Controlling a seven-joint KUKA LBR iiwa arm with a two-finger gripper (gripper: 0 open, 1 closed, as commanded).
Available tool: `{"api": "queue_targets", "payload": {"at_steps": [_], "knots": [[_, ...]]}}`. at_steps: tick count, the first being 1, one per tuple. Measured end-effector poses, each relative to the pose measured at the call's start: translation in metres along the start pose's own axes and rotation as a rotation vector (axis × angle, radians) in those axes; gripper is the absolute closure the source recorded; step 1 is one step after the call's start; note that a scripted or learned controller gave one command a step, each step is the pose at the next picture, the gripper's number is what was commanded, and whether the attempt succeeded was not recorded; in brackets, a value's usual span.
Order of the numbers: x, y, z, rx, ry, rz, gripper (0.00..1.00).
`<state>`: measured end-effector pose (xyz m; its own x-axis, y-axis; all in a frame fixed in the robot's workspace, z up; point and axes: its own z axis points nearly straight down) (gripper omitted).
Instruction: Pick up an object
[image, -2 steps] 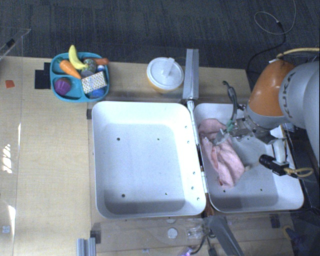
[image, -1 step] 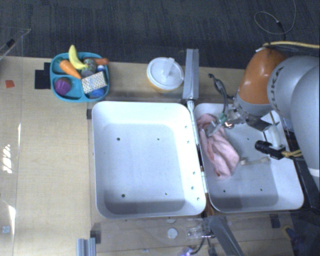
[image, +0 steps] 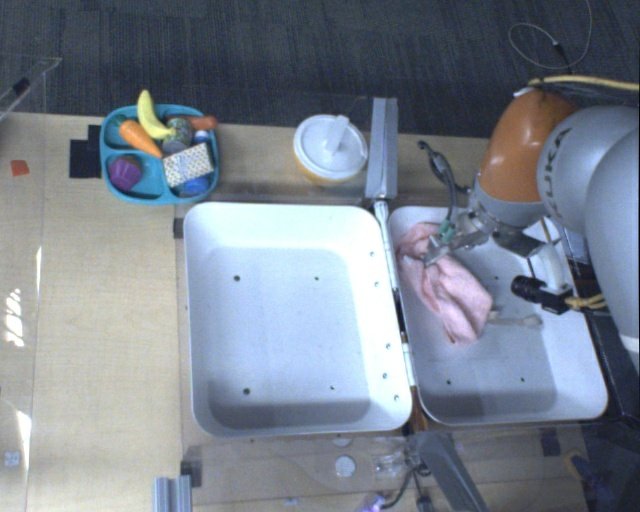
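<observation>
Just 1 pink cloth (image: 447, 283), 2 bins (image: 290, 320)

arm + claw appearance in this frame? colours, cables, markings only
The arm is bulky, rounded and glossy grey, with an orange dome-shaped band above the wrist and dark lettering on the grey shell. The claw is small, dark metal. Thin black cable loops above; yellow cable runs alongside.

The wooden surface (image: 100, 330) carried two white bins: the right bin (image: 520, 385) sat right under the hand (image: 440, 248), the left bin (image: 290, 320) beside it. Farther off were a blue tray (image: 112, 185) and a lidded cup (image: 330, 148).
</observation>
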<state>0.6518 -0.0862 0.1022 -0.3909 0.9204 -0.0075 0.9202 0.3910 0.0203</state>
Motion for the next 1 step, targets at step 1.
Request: {"api": "queue_targets", "payload": {"at_steps": [1], "knots": [[-0.0024, 0.0216, -0.0818, 0.013, 0.007, -0.316, 1.00]]}}
